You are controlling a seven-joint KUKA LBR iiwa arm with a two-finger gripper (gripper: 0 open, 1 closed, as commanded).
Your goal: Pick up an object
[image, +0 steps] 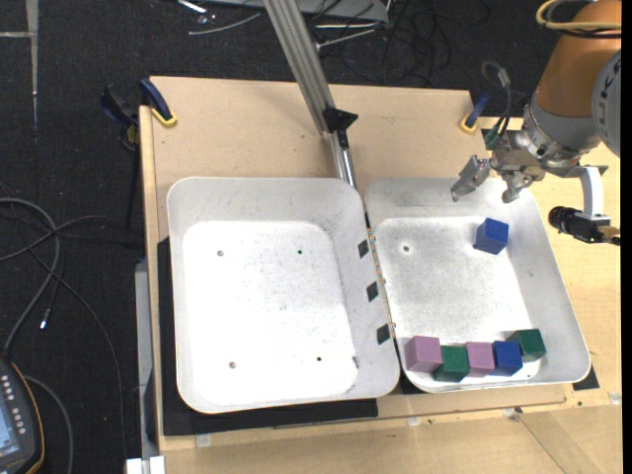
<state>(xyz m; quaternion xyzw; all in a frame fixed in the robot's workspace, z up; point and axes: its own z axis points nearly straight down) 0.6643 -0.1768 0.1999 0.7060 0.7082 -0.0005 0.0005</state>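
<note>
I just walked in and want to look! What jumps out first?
The pincer spreads open above the right bin's far edge, near a lone blue cube. Along that bin's near edge sits a colourful row: purple cube, green, pink, blue, green.

The arm point(578, 67) is reached in from the far right, gripper point(491, 186) pointed down with fingers spread apart, nothing held.

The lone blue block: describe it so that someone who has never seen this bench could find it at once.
Look in the right-hand white bin. The blue block sits alone near its far end, just below the gripper. The other blocks, another blue one among them, crowd in a row along the near rim.
</note>
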